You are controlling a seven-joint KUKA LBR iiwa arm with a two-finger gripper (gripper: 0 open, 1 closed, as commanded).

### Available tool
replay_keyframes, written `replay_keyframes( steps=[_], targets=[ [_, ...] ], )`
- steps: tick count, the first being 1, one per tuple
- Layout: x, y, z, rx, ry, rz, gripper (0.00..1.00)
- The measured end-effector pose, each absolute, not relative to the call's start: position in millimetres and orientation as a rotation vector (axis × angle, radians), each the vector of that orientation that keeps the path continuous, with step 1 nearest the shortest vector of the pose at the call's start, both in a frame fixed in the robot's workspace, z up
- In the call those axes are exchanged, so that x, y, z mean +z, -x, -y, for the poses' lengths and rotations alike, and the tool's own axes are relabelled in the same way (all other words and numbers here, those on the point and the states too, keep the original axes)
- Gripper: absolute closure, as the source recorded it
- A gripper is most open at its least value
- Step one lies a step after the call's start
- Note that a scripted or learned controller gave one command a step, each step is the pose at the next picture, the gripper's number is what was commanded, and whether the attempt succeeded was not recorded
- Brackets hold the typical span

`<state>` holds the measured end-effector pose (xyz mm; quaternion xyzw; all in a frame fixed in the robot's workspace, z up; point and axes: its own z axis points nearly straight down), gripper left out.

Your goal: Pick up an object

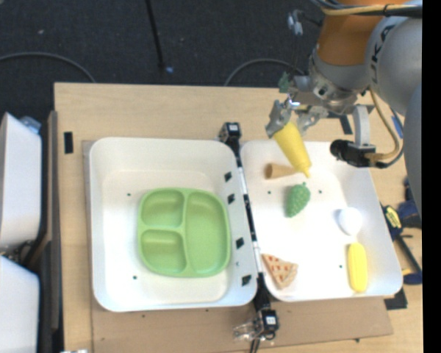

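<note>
My gripper (292, 122) hangs over the back left part of the right bin (375, 197), shut on a yellow cone-shaped object (292, 148) that slants down and to the right from between its fingers. Just beneath the object's lower end lies a small tan piece (278, 170). In the same bin a green bumpy object (297, 199) rests near the middle, a white round object (348, 220) to the right, a yellow banana-like object (357, 266) at the front right, and a waffle-patterned wedge (280, 271) at the front left.
The left bin (110, 160) holds a green divided plate (184, 232). A black divider with clips (240, 197) runs between the bins. The wooden bench (132, 98) surrounds both. White boxes (15, 197) stand at the far left.
</note>
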<state>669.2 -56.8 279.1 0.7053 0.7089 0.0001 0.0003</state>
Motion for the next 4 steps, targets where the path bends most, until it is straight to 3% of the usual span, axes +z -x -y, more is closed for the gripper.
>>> replay_keyframes(
  steps=[1,3,4],
  targets=[
    [269.1,-676.6,5.6,-0.001,-2.215,-2.228,1.00],
    [258.1,-666.4,-85.5,0.003,-2.214,-2.227,1.00],
    [257.8,-666.3,-83.0,0.001,-2.218,-2.224,0.00]
  ],
)
